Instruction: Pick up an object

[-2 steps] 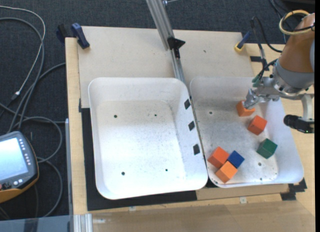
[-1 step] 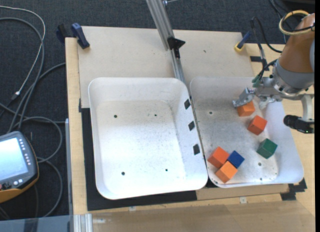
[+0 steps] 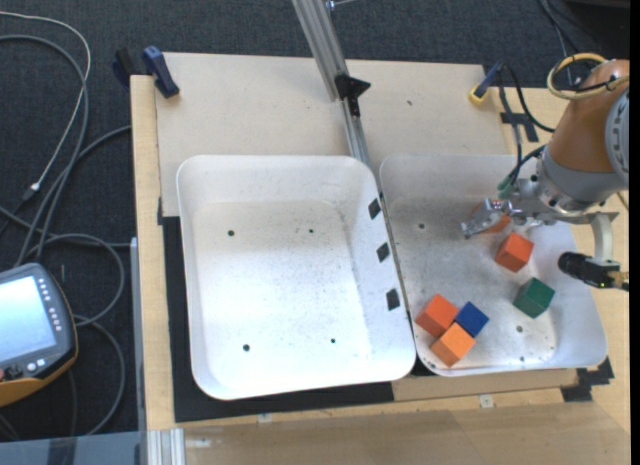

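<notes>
White bins sit side by side — the left bin [image 3: 270,273] well away from the pincer [image 3: 484,219], the right bin [image 3: 430,193] under it. Whether the pincer is apart or together I cannot tell. Just below-right lies an orange-red cube [image 3: 514,251] — further, a green cube [image 3: 534,297].

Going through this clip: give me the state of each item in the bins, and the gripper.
Two-finger metal gripper: over right bin, nothing visibly held.
Lone orange cube: resting, beside gripper.
Green cube: resting, apart.
Blue cube: touching the clustered orange cubes.
Left white bin: upright.
</notes>
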Available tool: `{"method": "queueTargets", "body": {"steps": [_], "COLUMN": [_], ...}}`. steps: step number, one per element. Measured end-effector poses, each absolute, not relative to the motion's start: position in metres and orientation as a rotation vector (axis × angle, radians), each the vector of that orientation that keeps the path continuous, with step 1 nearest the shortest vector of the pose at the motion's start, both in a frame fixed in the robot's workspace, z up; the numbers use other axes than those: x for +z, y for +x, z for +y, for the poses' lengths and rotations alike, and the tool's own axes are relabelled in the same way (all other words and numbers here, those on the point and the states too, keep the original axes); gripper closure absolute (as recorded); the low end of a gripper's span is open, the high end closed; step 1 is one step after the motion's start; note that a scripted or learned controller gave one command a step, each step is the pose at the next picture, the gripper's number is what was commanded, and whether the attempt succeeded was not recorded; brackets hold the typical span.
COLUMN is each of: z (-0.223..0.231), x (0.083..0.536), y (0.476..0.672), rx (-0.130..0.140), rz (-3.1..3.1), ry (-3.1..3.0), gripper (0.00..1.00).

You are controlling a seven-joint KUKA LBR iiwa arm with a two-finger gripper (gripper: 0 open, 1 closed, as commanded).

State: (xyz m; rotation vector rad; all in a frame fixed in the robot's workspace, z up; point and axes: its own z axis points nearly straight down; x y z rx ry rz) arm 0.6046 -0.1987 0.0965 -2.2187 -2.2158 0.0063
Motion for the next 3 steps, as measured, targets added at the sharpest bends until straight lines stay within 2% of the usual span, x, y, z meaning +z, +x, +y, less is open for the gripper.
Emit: {"method": "queueTargets", "body": {"steps": [1,2,3], "z": [-0.207,-0.207,-0.132], "x": [0.1,0.111,0.202], "y": [0.627,0.627,0.663], "rx": [-0.003,-0.003,-0.014], "rz": [-2.226,-2.229,-2.237], "ry": [-2.222,-2.222,-2.217], "gripper": [0.0,1.0,1.0]}}
